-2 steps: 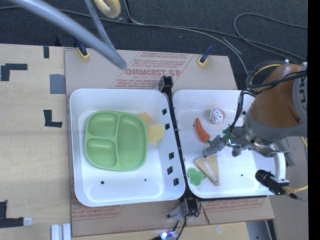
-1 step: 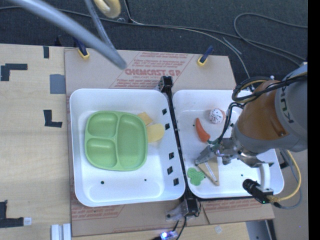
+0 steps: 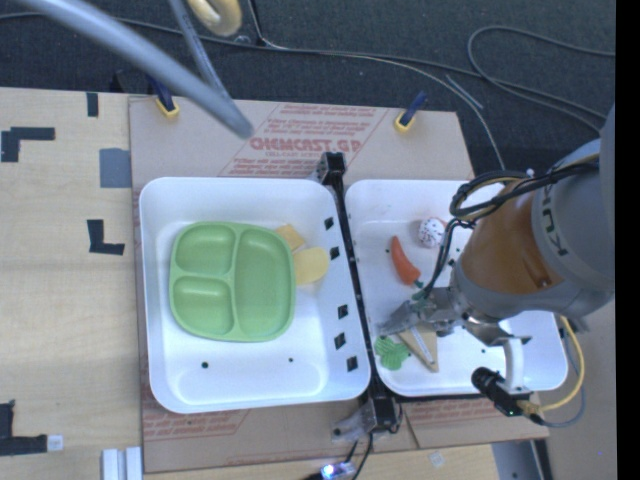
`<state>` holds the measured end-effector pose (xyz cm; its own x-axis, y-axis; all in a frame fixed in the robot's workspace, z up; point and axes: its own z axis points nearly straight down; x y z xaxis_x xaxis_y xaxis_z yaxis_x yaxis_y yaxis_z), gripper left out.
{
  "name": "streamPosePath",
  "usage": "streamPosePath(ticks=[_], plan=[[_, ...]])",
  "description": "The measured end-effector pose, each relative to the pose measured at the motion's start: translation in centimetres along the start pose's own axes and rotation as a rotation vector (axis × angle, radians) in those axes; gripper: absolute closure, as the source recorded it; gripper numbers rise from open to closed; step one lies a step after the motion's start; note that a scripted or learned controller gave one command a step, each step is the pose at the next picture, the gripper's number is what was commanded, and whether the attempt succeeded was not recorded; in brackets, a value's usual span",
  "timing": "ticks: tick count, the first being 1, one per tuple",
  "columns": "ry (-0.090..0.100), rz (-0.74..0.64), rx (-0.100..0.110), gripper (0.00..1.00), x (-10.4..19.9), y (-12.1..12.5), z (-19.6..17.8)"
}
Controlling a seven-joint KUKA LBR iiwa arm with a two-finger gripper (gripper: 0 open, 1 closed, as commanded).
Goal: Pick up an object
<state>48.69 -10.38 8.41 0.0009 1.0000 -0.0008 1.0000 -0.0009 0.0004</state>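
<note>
The arm (image 3: 545, 243) reaches in from the right and is bent low over the right bin (image 3: 372, 200), its orange band above the wrist. The gripper (image 3: 420, 320) sits down among the items at that bin's front left. Whether the jaws are open or closed cannot be told from this view; the metal parts merge with the items beneath them, and nothing is plainly seen between them.

Candidate objects in the right bin: a tan wedge-shaped piece (image 3: 425, 349) directly beneath the gripper, a green leafy item (image 3: 391, 353) just beside it to the left, an orange carrot-like item (image 3: 404, 260) further back, and a small white speckled ball (image 3: 430, 232) near that. The wedge and the green item lie closest to the gripper, so they are the likeliest targets.

The left bin (image 3: 160, 198) holds a green divided tray (image 3: 233, 281) lying flat, with two yellow pieces (image 3: 304, 258) touching its right edge. Both bins rest on a cardboard sheet (image 3: 310, 133) on the tabletop, presumably to fix their position.

Judgement: the grasp is at the contact stage; no lift is confirmed. The crowded corner risks a missed or double pick.
</note>
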Motion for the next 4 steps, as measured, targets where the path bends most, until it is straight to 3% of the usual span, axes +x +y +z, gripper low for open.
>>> streamPosePath(ticks=[1, 3, 4], plan=[[0.001, -0.002, -0.002, 1.0, 0.1, 0.1, -1.2], [0.0, -0.002, -0.004, 1.0, -0.5, 0.3, -12.6], [0.002, -0.007, 0.0, 1.0, 3.3, 3.2, -13.6]])
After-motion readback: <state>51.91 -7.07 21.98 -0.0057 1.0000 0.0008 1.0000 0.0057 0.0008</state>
